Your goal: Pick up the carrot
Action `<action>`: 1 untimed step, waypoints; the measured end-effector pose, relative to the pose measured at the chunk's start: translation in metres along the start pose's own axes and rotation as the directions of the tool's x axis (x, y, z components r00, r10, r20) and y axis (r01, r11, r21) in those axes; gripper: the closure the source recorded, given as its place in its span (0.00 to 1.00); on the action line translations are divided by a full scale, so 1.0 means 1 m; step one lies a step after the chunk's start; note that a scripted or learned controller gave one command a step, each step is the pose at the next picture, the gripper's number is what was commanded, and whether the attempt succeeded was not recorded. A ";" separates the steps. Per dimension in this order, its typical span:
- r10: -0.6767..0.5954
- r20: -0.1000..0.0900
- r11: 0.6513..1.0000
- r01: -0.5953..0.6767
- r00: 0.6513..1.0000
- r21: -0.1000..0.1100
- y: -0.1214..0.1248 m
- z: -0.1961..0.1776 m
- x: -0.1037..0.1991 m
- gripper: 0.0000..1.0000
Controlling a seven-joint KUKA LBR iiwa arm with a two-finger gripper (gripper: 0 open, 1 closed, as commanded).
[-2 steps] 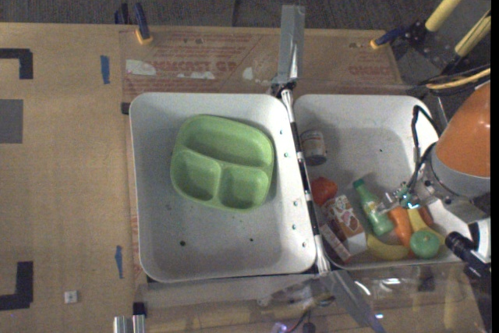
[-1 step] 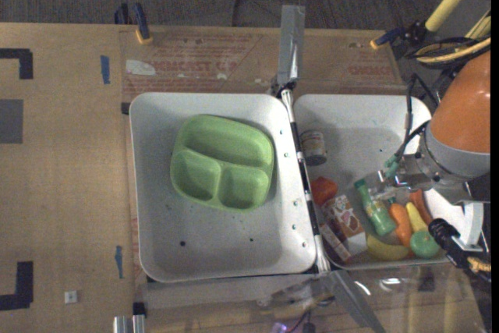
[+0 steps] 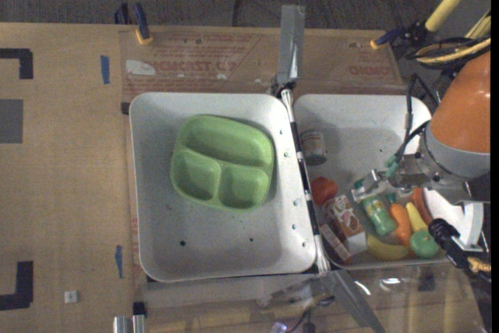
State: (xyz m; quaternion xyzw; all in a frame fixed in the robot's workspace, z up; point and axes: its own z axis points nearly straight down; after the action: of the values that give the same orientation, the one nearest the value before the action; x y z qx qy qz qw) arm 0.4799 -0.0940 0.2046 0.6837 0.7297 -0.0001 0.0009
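Camera view: two white bins side by side on the bench. Left bin [image 3: 156,246] holds a green tray [image 3: 223,161] with three compartments, sitting toward 12 o'clock of the bin centre, nothing in it that I can see.

Right bin [image 3: 355,129] has all the clutter packed at its 5 o'clock corner. Arm [image 3: 464,117] comes in from 3 o'clock, orange band over a grey wrist. Gripper [image 3: 383,182] hangs low over the pile; its finger state is unreadable from this angle, so cannot tell whether it is released or grasping anything.

Carrot [image 3: 401,221]: orange, lying roughly along the 12–6 line, just at 5 o'clock of the gripper. Wedged between a green bottle [image 3: 380,216] at its 9 o'clock and a yellow piece [image 3: 415,215] at its 3 o'clock, touching or nearly touching both. Nothing visibly between the fingers, so I would not call it grasped.

Rest of the pile: banana [image 3: 387,249] at 6 o'clock of the carrot, green round item [image 3: 424,244] at its 4 o'clock, small printed carton [image 3: 344,216] at 9 o'clock of the bottle, red tomato-like item [image 3: 324,189] at 10 o'clock of the carton. Tin can [image 3: 313,146] stands apart at 12 o'clock of the red item, near the bin's left wall. Another orange piece [image 3: 422,203] shows partly under the wrist, too hidden to identify.
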 end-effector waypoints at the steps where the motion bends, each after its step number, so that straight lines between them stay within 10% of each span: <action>1: -0.076 -0.001 0.997 0.076 0.997 0.000 -0.005 0.109 -0.063 0.00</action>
State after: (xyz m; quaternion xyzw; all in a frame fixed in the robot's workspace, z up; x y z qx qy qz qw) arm 0.4794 -0.1570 0.0957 0.6557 0.7551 -0.0001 0.0006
